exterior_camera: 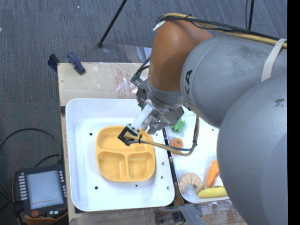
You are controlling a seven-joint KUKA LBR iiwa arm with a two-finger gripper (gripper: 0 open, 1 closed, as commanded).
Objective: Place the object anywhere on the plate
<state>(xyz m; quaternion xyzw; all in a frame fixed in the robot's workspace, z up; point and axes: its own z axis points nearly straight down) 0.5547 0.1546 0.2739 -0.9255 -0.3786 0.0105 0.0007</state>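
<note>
Arm (225, 78): grey, it reaches in from 3 o'clock and covers much of the right bin; its wrist hangs over the seam between the two bins.
Left bin (75, 172): it holds the plate near its middle.
Right bin (204, 144): it lies at 3 o'clock of the left bin, and the loose items are here.
Plate (115, 165): yellow, with three compartments. The parts I can see are bare; its 1 o'clock corner is hidden under the wrist.
Step, as I judge it: either fetching or carrying across. For the drop I would centre over one compartment, well inside the rim, go low, then release, so nothing rolls off.
Gripper (161, 116): it is above the plate's 1 o'clock corner. I cannot tell how far open it is, nor whether it has anything.
Object: I cannot tell which one is meant. The candidates all lie in the right bin: pale pastry (191, 182), carrot (213, 173), yellow piece (212, 192), orange ring (176, 143) and green piece (178, 125).
</note>
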